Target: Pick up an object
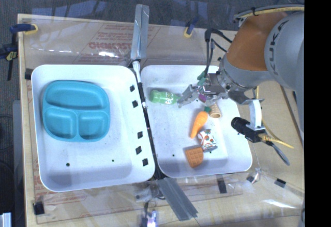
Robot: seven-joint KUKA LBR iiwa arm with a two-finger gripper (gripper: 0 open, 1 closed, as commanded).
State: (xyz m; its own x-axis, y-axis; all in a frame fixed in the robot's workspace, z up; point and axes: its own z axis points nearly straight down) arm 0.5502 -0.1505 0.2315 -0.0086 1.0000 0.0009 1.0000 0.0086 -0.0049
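Single arm reaches in from the right side, over the right bin. Its pincer sits low over the far half of that bin, pointing toward the divider between the two bins. The pincer's state cannot be judged: the tips are small and blurred against the bin floor, and no object shows between them.

Right bin contents:
- Green object, lying flat in the far-left part of the bin, just beside the pincer tip on its left. Contact cannot be confirmed.
- Carrot, orange, lying tilted near the bin's centre, nearer the bin's front edge than the pincer.
- Small cone-like piece, tan, just right of the carrot's top end, close under the wrist.
- White item with red marks, just beside the carrot's lower end, toward the near-right corner.
- Waffle-textured orange square, next to the white item and close to the bin's near edge.

Left bin: a blue divided tray with three compartments lies in its far-left part.

Both bins rest side by side on the surface, which is covered with clear sheeting.
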